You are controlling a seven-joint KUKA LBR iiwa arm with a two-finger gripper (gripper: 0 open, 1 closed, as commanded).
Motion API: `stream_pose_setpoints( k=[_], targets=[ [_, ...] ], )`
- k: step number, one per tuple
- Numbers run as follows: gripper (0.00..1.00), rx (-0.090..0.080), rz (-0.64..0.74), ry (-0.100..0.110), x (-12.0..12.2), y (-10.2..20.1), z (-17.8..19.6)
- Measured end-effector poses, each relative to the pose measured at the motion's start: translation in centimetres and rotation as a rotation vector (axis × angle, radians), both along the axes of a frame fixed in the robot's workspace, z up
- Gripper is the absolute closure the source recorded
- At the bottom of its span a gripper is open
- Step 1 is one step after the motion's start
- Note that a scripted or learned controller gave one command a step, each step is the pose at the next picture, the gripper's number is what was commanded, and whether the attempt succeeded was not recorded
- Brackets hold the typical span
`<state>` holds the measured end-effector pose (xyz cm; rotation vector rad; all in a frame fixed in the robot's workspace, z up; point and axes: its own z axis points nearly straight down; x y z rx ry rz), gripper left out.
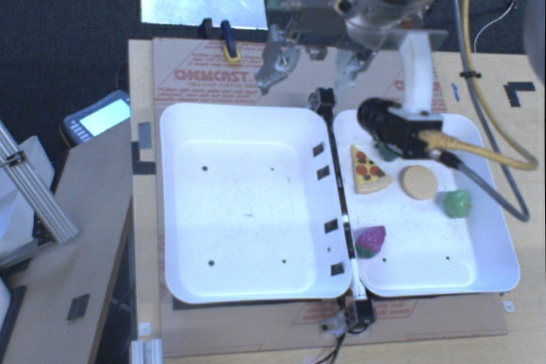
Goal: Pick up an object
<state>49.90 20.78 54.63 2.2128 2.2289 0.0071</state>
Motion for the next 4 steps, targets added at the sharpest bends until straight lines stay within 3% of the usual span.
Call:
stream_pose_setpoints(
  k=[4],
  targets=[
    [0.00, 0.000, 0.000, 0.000, 0.00, 0.00, 0.00]
  ],
)
